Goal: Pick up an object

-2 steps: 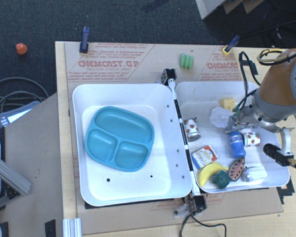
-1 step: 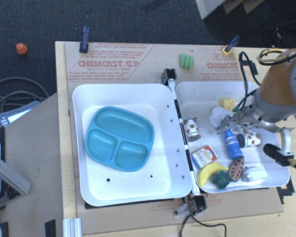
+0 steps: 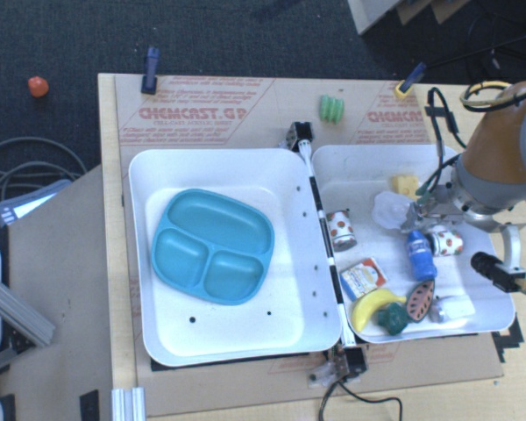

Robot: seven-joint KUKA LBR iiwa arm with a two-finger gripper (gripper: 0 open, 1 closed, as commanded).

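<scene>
Closely ringed: end effector (image 3: 423,220), grip state unclear, above blue bottle (image 3: 420,254); banana (image 3: 372,306) nearby.

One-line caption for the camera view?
Arm's gripper over the cluttered right bin; blue tray in the left bin.

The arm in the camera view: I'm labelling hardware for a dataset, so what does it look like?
The robot arm has a broad rounded orange band above a grey, rounded wrist section. Black cables loop along its left side, and a yellow-and-black cable coil sits near its top. Below the wrist is a small metallic gripper; its details are too small to tell.
</scene>
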